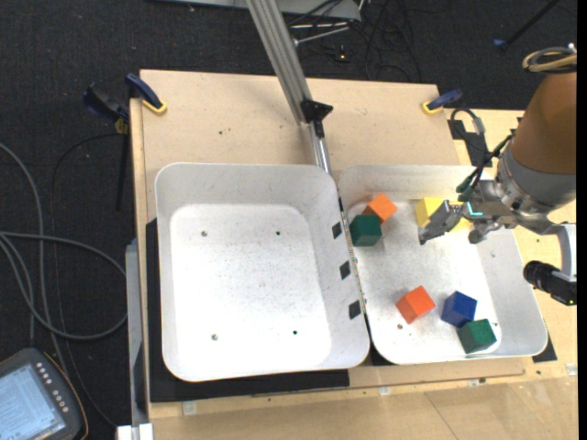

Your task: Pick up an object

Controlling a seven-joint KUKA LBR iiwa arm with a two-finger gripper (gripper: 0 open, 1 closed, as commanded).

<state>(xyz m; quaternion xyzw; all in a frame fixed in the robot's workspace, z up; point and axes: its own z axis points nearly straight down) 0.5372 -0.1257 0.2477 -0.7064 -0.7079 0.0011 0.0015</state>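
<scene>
**Robot hand hovers over blocks in right-hand bin**

A grey arm with an orange band (550,117) reaches in from the right edge of the scene, its hand (456,224) low over the right bin (518,324) on the tan worktop (229,117). The two dark fingers point left and downward and stand slightly apart; nothing can be seen between them. How close they are to the bin floor cannot be judged from this slanted view.

A yellow block (426,211) lies just to the left of the hand, its right side partly hidden behind the fingers; whether they touch it cannot be told. Farther left of the hand sit an orange block (382,208) and a green block (365,230), the two touching, near the wall shared by the bins. Below the hand, toward the front of the bin, lie a second orange block (415,303), a blue block (459,307) and, against it, a second green block (477,335).

The left bin (174,246) lies well away on the far side of the blocks. A metal pole (280,49) slants down to the worktop behind the bins, and blue-and-yellow clamps (145,92) grip the worktop's back corners.
</scene>
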